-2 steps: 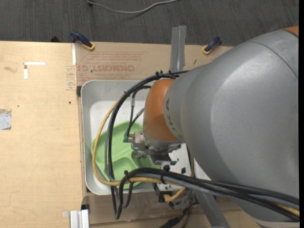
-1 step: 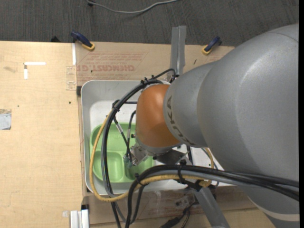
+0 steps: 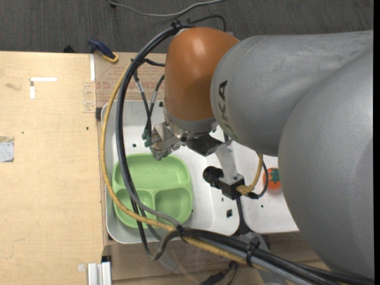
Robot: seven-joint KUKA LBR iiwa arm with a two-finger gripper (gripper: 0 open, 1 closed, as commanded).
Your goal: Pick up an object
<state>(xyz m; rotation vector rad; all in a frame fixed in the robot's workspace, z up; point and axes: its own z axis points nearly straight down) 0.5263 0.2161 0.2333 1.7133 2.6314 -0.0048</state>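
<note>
Arm: I see the grey arm with its orange band (image 3: 193, 76) entering from the right and covering most of the upper and right part of the view.
Gripper: the two-finger gripper (image 3: 161, 147) sits low over the white bin, just above the upper rim of the green tray.
Fingers: I cannot tell from this angle whether they are open or closed; the wrist housing and cable bundle mask them, and I see nothing clearly held between them.
White bin: the shallow white plastic bin (image 3: 113, 227) shows its left wall and lower left corner; its right portion is hidden under the arm.
Green tray: the light green plastic tray with divided compartments (image 3: 157, 189) lies flat in the lower left of the white bin; black and yellow cables cross its left side and lower edge.
Orange object: a small orange and red rounded object (image 3: 273, 180) lies on the white bin floor well to the right of the green tray; the arm cuts off its right side, so I cannot identify it.
Cables: the black and yellow cable loop (image 3: 110, 159) runs down the left wall of the bin.
Bench: the pale wooden bench (image 3: 47, 159) lies to the left of the bin.
</note>
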